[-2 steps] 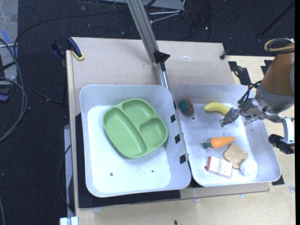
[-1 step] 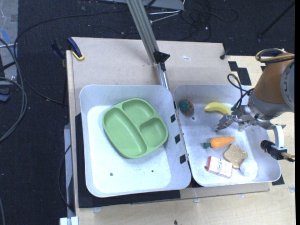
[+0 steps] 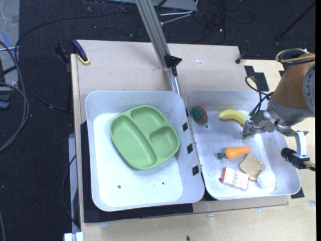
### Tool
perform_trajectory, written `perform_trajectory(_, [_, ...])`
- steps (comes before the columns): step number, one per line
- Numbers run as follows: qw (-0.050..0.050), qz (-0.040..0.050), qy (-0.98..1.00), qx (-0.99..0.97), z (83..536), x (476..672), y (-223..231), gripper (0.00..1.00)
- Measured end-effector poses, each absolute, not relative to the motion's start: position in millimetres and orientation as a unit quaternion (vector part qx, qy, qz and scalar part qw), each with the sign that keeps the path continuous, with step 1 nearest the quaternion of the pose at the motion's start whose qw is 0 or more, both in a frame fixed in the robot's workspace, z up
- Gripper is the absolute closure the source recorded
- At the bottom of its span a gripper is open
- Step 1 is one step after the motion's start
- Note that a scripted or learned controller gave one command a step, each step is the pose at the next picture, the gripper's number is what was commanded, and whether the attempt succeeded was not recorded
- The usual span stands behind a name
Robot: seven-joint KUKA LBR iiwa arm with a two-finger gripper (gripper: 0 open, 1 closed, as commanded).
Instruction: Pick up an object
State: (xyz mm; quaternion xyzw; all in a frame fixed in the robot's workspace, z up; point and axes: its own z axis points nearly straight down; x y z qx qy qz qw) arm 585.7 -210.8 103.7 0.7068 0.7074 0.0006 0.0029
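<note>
The right bin (image 3: pixel 215 100) holds a yellow banana (image 3: pixel 232 116), a small red and green fruit (image 3: pixel 200 114), an orange carrot (image 3: pixel 234 152), a slice of toast (image 3: pixel 252 166), a red and white box (image 3: pixel 235 178) and a white round object (image 3: pixel 267 181). My gripper (image 3: pixel 249 130) hangs low in this bin, just right of and below the banana's right end and above the carrot. Nothing shows between its fingers. The arm's orange band (image 3: pixel 292 84) is at the right edge.
The left bin (image 3: pixel 100 185) bears a green divided plate (image 3: pixel 144 136). A metal pole (image 3: pixel 155 29) slants down to the bins' shared edge. Black clips (image 3: pixel 190 147) sit along that edge.
</note>
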Motion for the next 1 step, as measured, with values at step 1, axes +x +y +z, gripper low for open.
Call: perform_trajectory(1, [0.003,0.0013,0.708,0.706,147.0,589.8,-212.9,1.00])
